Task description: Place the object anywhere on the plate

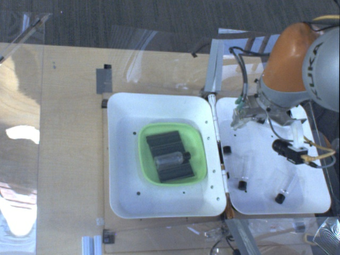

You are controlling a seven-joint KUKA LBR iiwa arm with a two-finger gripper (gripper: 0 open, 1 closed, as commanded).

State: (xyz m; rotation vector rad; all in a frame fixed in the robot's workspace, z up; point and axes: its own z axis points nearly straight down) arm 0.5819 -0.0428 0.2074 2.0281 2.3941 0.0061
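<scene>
Since the dark ridged object (170,156) already lies on the green plate (144,164) in the left bin (123,195), the placing looks done, with nothing left but clearing away. The gripper (245,113) hangs over the right bin (313,198); whether its jaws are released or clenched I cannot tell, the wrist hiding them

Even, fairly bright light falls from above. The white bins (159,105) are close to washed out, with soft shadows along their inner walls. A clear sheet over the tabletop (64,142) throws pale glare patches at the left edge. Fine detail is soft, perhaps from low resolution.
</scene>
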